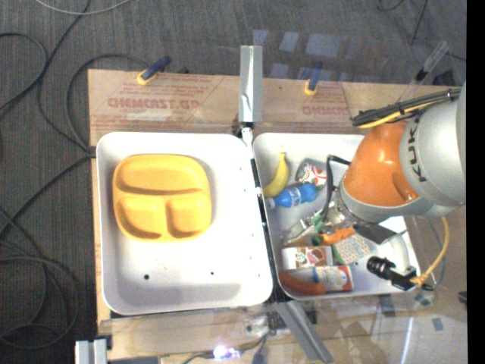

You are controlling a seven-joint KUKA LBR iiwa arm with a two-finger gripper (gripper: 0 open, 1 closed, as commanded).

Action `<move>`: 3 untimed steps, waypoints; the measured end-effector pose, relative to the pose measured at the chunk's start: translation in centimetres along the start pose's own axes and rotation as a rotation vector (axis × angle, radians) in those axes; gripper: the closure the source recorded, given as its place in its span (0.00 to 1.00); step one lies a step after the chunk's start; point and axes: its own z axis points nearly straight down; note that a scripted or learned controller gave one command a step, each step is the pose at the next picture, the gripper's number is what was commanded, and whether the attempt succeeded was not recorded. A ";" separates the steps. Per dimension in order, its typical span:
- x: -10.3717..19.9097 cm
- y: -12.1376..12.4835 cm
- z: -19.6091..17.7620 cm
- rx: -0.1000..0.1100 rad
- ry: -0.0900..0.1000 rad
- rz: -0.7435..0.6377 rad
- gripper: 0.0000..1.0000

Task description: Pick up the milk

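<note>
The milk (307,257), a small boxy carton, lies flat at the lower middle of the right bin (267,174), touching a hot dog (301,283). It looks light, stiff-sided but crushable; its long flat sides suit a grasp. The tool (327,226) hovers just above-right; its opening cannot be told.

1. We see a yellow divided tray (162,196) in the left bin (129,287).
2. In the right bin (267,149) we see a banana (279,174) beside a blue bottle (295,196).
</note>
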 end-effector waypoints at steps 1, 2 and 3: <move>-1.8 4.4 -13.5 0.021 0.014 -0.121 0.00; -2.8 -4.1 -5.5 0.022 0.017 -0.287 0.00; -7.4 -5.2 -16.3 0.018 0.014 -0.373 0.00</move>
